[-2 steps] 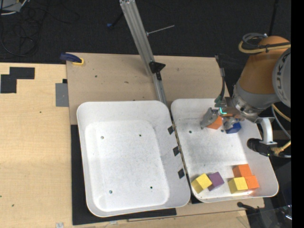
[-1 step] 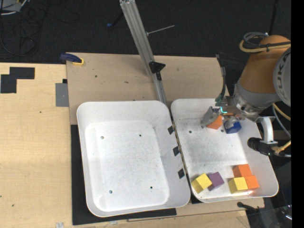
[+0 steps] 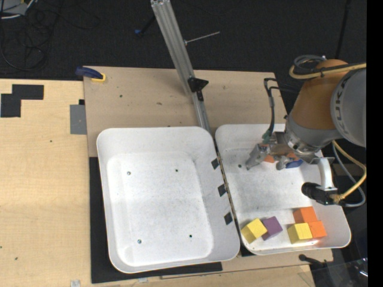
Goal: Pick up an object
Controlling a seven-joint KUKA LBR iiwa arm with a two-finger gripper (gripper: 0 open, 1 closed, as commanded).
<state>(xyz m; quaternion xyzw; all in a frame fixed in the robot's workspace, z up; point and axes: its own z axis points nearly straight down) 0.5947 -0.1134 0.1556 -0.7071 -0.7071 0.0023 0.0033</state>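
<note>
fingers low in right bin, orange object beside them

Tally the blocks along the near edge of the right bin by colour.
Yellow blocks: 2
Purple block: 1
Orange blocks: 2
Total: 5

A pale wooden bench top spreads under even light, with a black mat along its near edge. Beyond its far edge lies dark floor strewn with cables. A slanted ribbed aluminium rail rises from the far side. A blue-and-yellow clamp grips the far left corner.
</note>
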